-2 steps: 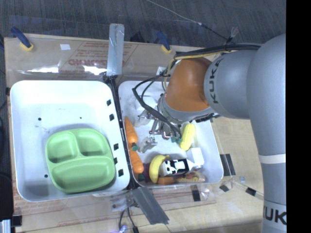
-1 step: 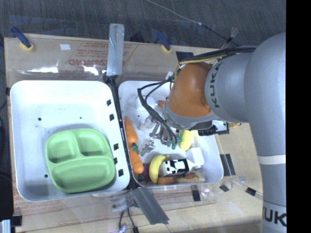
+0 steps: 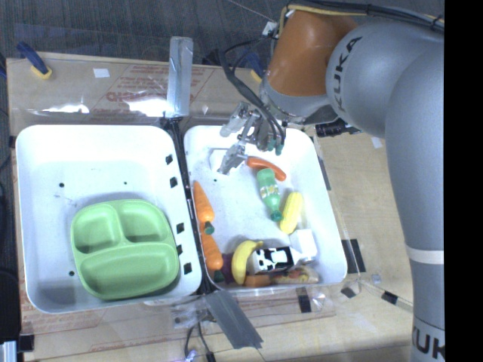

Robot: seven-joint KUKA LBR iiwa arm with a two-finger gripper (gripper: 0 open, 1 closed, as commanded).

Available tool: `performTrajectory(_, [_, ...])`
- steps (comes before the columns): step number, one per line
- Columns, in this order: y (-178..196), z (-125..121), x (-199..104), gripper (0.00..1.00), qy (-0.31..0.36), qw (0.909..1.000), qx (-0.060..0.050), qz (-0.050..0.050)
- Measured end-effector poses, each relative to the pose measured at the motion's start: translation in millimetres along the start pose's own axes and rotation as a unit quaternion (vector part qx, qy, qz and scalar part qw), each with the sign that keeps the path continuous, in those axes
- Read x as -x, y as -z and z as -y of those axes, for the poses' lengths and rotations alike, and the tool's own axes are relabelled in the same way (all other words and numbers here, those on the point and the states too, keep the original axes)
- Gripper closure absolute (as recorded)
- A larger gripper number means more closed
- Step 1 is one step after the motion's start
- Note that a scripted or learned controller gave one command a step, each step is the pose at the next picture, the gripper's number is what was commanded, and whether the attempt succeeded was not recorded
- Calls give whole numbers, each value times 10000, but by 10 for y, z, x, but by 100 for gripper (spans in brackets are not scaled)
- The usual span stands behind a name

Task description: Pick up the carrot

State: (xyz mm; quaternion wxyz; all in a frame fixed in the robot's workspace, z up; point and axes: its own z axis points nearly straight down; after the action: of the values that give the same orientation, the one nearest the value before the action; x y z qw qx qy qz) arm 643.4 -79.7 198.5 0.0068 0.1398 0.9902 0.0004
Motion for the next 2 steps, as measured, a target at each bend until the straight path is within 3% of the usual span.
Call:
performTrajectory(1, [-1058,371,-453,0,-737,9973,-52,-51])
performTrajectory(2, [-1034,326,-189,0,-2036,9790,-92,-20])
